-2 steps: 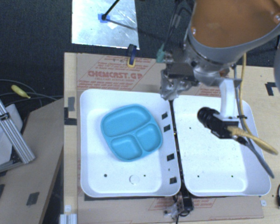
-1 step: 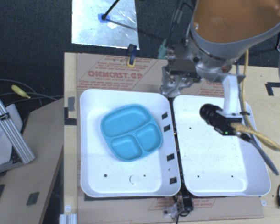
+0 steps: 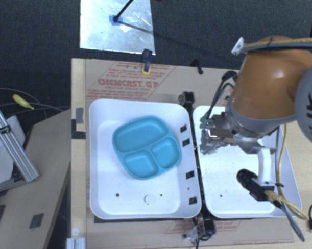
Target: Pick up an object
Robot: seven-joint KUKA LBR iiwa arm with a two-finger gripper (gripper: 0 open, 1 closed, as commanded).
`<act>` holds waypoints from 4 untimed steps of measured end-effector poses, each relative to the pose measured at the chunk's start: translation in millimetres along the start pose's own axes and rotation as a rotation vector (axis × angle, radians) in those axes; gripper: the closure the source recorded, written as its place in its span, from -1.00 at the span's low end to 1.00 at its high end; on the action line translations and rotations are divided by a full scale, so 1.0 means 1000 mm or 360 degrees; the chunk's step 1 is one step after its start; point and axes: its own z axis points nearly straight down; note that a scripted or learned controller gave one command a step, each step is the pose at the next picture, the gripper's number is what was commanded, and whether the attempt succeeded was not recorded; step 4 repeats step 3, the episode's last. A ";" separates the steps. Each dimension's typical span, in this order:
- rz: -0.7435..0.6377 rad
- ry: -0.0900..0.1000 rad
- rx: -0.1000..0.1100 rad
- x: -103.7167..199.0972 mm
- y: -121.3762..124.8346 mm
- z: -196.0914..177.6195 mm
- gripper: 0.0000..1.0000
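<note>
A light blue plate (image 3: 146, 146) with three compartments lies in the left bin (image 3: 107, 196), a little above its middle. My gripper (image 3: 210, 141) hangs over the upper left part of the right bin (image 3: 230, 205), close to the divider between the two bins. The big orange and grey wrist hides most of that bin's upper half. A small green bit (image 3: 203, 123) shows at the gripper's left edge; what it belongs to I cannot make out.
A row of black clips (image 3: 188, 143) runs down the divider between the bins. Both bins stand on a cardboard sheet (image 3: 127, 79). A shiny metal sheet (image 3: 116, 23) lies beyond the bench at the top.
</note>
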 end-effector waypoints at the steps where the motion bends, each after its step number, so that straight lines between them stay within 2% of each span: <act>1: -0.0013 0.0009 -0.0033 -0.004 -0.001 -0.039 1.00; 3: -0.0025 0.0013 -0.0037 0.050 0.006 -0.146 1.00; 4: -0.0025 0.0013 -0.0037 0.050 0.006 -0.146 1.00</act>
